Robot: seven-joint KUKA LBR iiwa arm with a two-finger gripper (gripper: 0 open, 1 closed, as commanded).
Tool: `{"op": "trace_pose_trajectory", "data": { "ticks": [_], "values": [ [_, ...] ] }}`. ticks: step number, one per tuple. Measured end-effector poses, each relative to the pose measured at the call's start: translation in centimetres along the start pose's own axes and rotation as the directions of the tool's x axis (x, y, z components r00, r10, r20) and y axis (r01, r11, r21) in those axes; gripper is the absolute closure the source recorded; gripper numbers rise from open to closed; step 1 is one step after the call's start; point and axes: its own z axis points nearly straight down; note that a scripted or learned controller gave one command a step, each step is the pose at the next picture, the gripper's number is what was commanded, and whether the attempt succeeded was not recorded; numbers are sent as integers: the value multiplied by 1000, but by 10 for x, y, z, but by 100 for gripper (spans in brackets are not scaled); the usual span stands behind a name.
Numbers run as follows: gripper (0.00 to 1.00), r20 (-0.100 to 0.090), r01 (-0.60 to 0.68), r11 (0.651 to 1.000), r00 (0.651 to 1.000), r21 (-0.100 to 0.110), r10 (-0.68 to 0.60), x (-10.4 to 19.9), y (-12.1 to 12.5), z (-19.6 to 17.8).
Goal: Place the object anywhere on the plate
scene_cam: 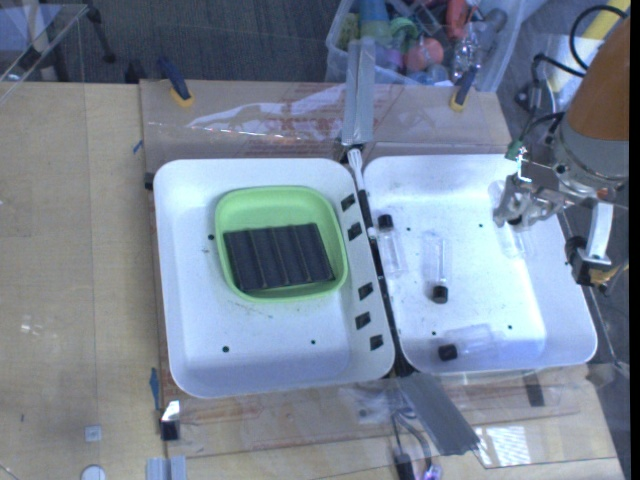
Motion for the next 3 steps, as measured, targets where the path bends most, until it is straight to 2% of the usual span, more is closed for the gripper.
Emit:
{"op": "trace_pose_trajectory", "data": {
  "ticks": [1, 2, 3],
  "values": [
    [0, 0, 0, 1000, 1000, 0, 0, 0, 0, 0],
    [0, -2, -233, 972, 972, -4, 233, -29, 52, -66],
    [0, -2, -235, 972, 972, -3, 235, -49, 98, -135]
  ]
}}
